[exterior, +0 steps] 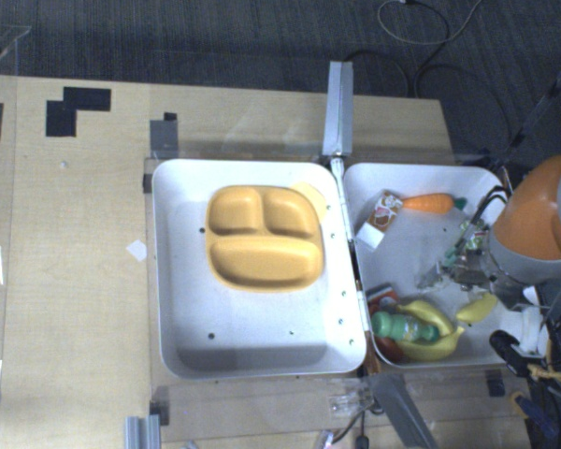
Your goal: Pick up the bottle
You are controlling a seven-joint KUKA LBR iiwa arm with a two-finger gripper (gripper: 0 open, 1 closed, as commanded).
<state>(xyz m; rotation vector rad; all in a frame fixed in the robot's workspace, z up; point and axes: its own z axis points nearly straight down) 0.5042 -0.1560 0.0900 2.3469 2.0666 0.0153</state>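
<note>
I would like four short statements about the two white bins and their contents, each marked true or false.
1. The yellow divided plastic tray lies in the left white bin. True.
2. The orange carrot lies in the left bin. False: it lies in the right white bin.
3. The green plastic bottle lies beside the yellow bananas. True.
4. The gripper holds the bottle. False: the bottle lies on the bin floor, apart from it.
</note>
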